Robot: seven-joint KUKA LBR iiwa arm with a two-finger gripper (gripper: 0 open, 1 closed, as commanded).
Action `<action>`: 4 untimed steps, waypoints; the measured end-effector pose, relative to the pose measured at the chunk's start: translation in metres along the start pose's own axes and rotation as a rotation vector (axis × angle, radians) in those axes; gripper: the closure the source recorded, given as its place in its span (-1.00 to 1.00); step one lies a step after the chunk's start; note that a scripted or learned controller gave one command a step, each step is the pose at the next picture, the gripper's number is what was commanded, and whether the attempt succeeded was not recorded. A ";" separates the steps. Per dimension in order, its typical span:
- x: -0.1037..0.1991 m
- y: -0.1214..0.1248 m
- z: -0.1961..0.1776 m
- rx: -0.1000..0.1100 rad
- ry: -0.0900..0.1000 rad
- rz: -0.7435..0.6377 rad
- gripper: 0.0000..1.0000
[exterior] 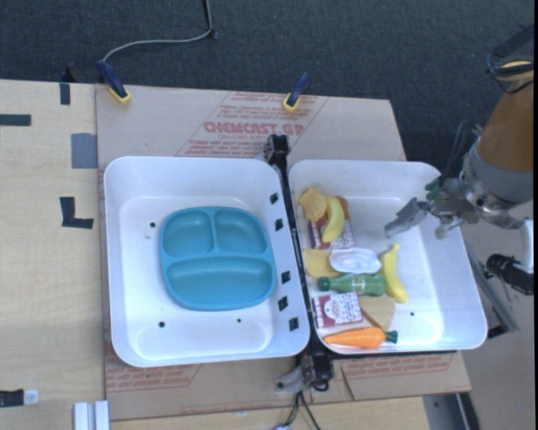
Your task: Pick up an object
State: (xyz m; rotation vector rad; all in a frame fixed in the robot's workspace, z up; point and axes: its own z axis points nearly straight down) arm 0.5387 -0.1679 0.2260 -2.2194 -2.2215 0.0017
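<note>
Over the right bin (448, 267), near its far right rim, the gripper (421, 215) hangs at the end of the grey arm, whose orange band (511, 133) sits above the wrist at the frame's right side. Its two fingers (402, 219) stand apart, splayed toward the bin's floor, with nothing between them.

Left of the jaws and below them in the frame, the toys lie crowded against the bin's left wall. Nearest the jaws, below and slightly left, a small yellow banana (393, 274) lies on the white floor, apart from the fingertips. Just left of it sits a white oval lid-like piece (355, 261), and under that a green bottle (354, 284) lies on its side, touching the banana's lower end. Farther left from the jaws, a second banana (334, 219) rests on a red-and-white packet (323, 234), beside a yellow chip-like piece (312, 204). Farthest below the jaws, an orange carrot (359, 338) lies along the near rim, next to another red-and-white packet (338, 309) and a tan wedge (377, 312).

Well away to the left of the jaws, beyond the divider, the left bin (125, 240) holds a blue divided plate (218, 256). Both bins rest on a cardboard sheet (242, 128) pinned by two yellow-and-blue clamps (115, 87).
</note>
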 end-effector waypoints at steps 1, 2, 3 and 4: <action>-0.005 0.017 0.108 0.002 0.001 0.000 -1.00; 0.014 -0.007 0.139 -0.007 -0.003 0.001 -1.00; 0.014 -0.007 0.129 -0.008 -0.004 0.002 1.00; 0.082 -0.015 0.042 -0.001 0.000 -0.001 1.00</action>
